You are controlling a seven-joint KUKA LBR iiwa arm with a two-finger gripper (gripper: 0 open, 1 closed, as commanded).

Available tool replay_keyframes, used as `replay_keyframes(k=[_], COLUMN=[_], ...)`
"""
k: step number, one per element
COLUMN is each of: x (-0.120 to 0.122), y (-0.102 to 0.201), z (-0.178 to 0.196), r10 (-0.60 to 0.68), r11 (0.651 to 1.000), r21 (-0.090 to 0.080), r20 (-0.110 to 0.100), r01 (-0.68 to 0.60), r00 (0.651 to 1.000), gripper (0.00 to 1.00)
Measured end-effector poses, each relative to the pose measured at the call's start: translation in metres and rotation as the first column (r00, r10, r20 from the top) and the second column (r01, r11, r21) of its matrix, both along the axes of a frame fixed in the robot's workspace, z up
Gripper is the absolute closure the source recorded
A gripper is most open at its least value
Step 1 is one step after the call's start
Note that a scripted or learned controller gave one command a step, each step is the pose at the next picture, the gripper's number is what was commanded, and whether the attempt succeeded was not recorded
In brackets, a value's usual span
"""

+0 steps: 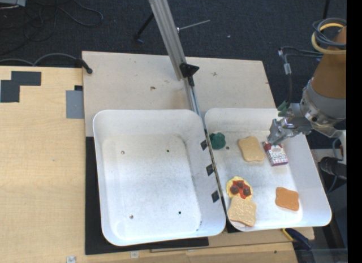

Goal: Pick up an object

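Your arm hung over the right bin, jaws low above a small red-and-white packet.

The gripper (276,138) sat just over the far end of the red-and-white packet (276,155) in the right bin (317,214); you could not tell whether the jaws stood wide or narrow, nor whether they touched it. A tan bread piece (250,149) lay just left of the packet, a green lump (217,139) further left by the divider, an orange slice (287,199) nearer, and toast (242,212) with a red-topped round (239,187) at the near corner. Your risk, I judged: the flat packet could slip or be pushed aside by a poorly centred close, or the bread piece nudged.
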State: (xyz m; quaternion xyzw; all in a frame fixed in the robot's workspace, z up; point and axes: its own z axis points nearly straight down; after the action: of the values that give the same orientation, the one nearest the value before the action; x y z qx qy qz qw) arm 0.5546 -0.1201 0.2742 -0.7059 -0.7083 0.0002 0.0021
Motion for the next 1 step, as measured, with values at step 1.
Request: replay_keyframes(k=[1], x=[-0.0024], y=[0.0532], z=[-0.0176], r10=[0.0], r11=[1.0], r21=[0.0], r20=[-0.002], r01=[0.0], r00=[1.0], gripper=[1.0])
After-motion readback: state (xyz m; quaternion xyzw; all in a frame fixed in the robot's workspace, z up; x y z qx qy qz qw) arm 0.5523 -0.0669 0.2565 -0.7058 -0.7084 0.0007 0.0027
